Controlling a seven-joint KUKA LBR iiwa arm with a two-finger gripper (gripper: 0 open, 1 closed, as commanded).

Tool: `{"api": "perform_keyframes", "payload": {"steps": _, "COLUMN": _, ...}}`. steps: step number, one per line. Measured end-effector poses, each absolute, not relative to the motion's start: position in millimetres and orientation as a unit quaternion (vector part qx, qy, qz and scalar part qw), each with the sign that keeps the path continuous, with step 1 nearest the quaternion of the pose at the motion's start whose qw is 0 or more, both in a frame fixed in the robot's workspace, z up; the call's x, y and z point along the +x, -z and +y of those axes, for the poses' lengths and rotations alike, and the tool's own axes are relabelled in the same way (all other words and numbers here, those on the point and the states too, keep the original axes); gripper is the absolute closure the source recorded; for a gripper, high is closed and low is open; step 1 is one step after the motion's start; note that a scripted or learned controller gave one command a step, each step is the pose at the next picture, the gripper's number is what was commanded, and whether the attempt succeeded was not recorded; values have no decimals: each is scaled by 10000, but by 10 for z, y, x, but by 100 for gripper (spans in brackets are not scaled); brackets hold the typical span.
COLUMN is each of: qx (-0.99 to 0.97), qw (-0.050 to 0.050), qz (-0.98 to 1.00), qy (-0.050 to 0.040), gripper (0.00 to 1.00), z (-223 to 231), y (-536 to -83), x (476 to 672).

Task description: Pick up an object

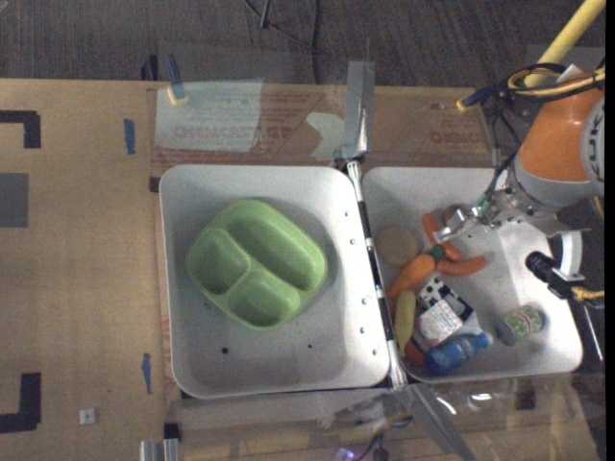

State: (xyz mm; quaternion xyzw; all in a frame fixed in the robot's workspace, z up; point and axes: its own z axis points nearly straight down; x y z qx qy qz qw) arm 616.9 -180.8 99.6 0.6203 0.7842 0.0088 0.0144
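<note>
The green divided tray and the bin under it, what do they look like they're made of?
Green divided tray: likely molded plastic, semi-matte, with rounded compartment edges and soft highlights. Left bin: probably white plastic or coated metal; smooth, with small holes in its floor.

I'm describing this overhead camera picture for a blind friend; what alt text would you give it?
A grey and orange robot arm reaches from the right over the right white bin of small toys, including a carrot and a blue bottle. The left white bin holds a green divided plate.
</note>
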Motion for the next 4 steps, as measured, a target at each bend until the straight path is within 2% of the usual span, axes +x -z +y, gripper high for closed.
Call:
{"api": "perform_keyframes", "payload": {"steps": 1, "qx": 5254, "qw": 29, "qz": 8508, "qy": -13, "gripper": 0, "z": -1100, "y": -866, "x": 6596}}
{"api": "perform_keyframes", "payload": {"steps": 2, "qx": 5259, "qw": 61, "qz": 8505, "qy": -27, "gripper": 100, "z": -1107, "y": -983, "x": 6612}}
{"api": "perform_keyframes", "payload": {"steps": 3, "qx": 7139, "qw": 22, "qz": 7003, "qy": -6, "gripper": 100, "z": -1083, "y": -2538, "x": 6677}}
{"api": "perform_keyframes", "payload": {"steps": 4, "qx": 6725, "qw": 27, "qz": 7401, "qy": -10, "gripper": 100, "z": -755, "y": -2809, "x": 6676}}
